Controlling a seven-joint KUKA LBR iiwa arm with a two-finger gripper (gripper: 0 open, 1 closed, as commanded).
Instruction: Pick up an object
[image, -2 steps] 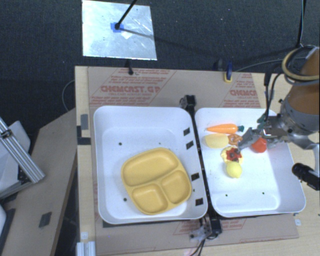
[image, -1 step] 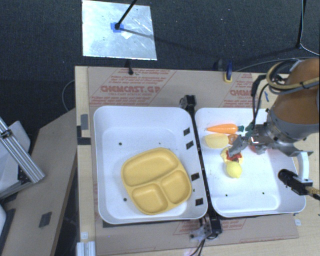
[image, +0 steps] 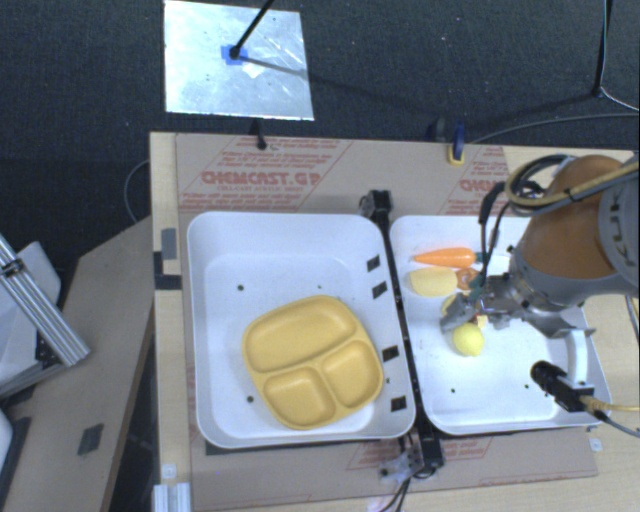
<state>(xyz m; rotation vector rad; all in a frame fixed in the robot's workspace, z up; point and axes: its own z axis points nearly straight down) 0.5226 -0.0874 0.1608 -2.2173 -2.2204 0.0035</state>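
In the right bin (image: 500, 400) an orange carrot (image: 444, 257) lies at the far side, with a pale yellow potato-shaped piece (image: 432, 283) just in front of it. A small yellow lemon (image: 468, 341) sits nearer the middle. My gripper (image: 462, 312) is low over the bin, directly above the lemon and right of the pale piece. Nothing is visibly lifted between its fingers.
The left bin (image: 220, 260) holds a yellow divided tray (image: 312, 360) with three compartments. A black divider (image: 392, 300) runs between the bins. The arm's orange and grey body (image: 575, 240) covers the right bin's far right corner.
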